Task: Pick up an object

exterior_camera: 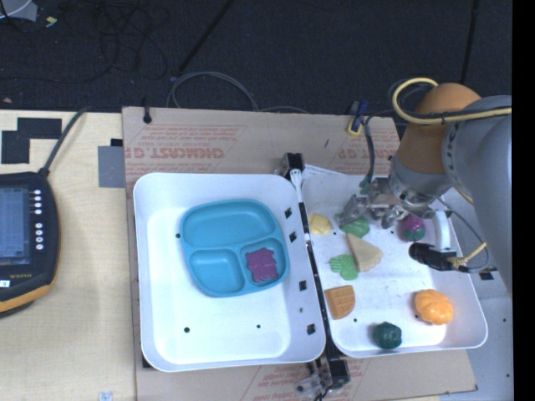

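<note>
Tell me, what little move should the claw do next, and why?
Probably lower straight down a bit. The claw hovers in the right bin right at the small green piece, the closest toy, and nothing shows between its fingers yet.

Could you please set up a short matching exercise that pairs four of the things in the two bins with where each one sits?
Things:
1. purple item
2. dark green ball
3. orange fruit
4. pale yellow piece

Places:
A. near the front edge of the right bin
B. right bin, up against the divider between the bins
C. in a small compartment of the blue tray
D. right bin, toward its front right corner

Pairs: 1-C, 2-A, 3-D, 4-B
</note>
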You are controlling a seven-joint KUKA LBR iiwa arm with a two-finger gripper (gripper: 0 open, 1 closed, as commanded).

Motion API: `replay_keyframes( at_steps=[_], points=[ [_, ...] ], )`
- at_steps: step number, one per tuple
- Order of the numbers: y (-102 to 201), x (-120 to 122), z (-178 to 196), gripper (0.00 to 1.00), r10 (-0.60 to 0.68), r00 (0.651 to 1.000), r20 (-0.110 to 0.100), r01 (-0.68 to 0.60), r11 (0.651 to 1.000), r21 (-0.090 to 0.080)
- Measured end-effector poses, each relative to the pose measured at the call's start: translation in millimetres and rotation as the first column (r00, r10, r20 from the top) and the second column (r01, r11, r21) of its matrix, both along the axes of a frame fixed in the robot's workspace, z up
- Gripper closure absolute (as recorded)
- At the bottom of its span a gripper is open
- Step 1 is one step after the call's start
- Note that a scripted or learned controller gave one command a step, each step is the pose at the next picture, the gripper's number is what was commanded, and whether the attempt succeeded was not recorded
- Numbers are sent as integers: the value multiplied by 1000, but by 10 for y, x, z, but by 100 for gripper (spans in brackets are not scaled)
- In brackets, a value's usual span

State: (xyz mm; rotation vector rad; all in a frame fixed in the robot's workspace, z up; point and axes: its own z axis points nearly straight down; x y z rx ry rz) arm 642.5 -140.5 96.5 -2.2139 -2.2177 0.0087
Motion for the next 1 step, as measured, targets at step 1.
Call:
replay_keyframes(
  at_steps=[1],
  points=[
    [351,-498,-100,0,-4,1000,1,4,1000,1]
  ],
)
